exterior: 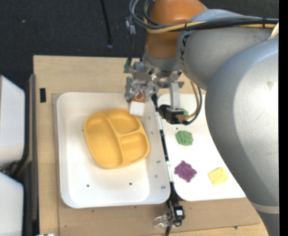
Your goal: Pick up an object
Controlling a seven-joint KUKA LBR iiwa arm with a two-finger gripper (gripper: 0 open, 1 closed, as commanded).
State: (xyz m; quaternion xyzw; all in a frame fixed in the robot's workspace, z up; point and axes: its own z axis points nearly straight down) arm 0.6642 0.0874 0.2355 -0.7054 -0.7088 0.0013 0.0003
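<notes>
The grey arm [232, 82], with its orange band, fills the upper right of the camera view and hides the far and right parts of the right bin [203, 191]. The bin's outer edge is cut off beneath the arm. The gripper [138, 90] hangs over the far right corner of the left bin [70, 181], its lower end crowded by brackets and cable. Whether it is open or closed cannot be told from this angle.

A small white block [136, 107] with a reddish top sits right at the gripper's lower end, against the far rim of a yellow divided plate [116, 137]. It is unclear whether the block is gripped or merely lies under the gripper. The plate lies flat in the middle of the left bin.

In the right bin, well apart from the gripper, lie a green clump [184, 137], a purple clump [185, 171] and a yellow block [217, 175]. Both bins rest on the wooden desk [84, 73].
</notes>
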